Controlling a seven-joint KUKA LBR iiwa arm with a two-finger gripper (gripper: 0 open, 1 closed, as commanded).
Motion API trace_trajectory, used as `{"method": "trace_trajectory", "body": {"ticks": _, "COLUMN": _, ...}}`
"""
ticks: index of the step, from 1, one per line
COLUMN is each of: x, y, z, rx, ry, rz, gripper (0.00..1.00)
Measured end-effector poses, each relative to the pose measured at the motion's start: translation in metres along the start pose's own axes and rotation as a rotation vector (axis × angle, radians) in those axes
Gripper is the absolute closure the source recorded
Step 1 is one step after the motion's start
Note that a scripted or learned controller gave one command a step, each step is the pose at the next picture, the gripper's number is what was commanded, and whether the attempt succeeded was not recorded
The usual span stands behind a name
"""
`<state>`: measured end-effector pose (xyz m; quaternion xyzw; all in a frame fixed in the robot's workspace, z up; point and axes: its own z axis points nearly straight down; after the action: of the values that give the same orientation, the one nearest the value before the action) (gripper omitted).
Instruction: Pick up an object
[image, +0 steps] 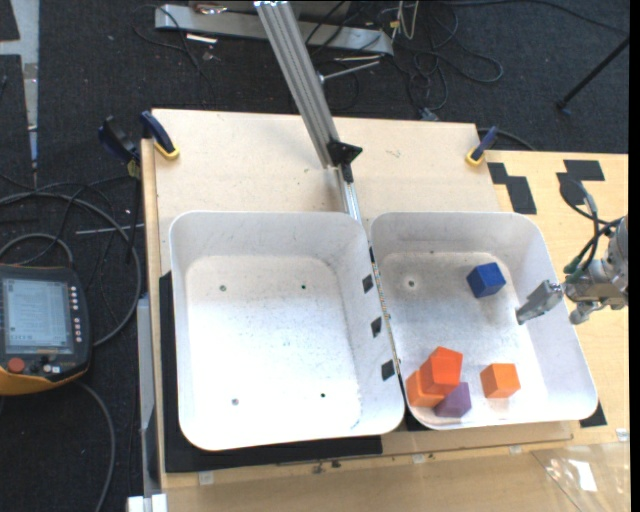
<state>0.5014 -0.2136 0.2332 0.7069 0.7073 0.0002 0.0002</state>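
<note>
The right bin (520, 238) holds several small blocks. A blue cube (486, 279) lies in its upper right part. Near the front sit a large orange block (441, 367), a purple block (455, 400) touching its lower side, and a separate orange cube (499, 380). My gripper (558, 305) hangs over the bin's right rim, to the right of the blue cube and apart from it. Its two fingers are spread open with nothing between them.
The left bin (190, 300) stands beside the right one, their rims meeting in the middle. A slanted metal rail (305, 85) crosses the bench at the back. Yellow clamps (165, 150) mark the bench's rear corners.
</note>
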Motion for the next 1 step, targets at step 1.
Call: {"method": "trace_trajectory", "body": {"ticks": 1, "x": 0.007, "y": 0.047, "z": 0.1052, "rx": 0.005, "ry": 0.001, "rz": -0.004, "gripper": 0.0}}
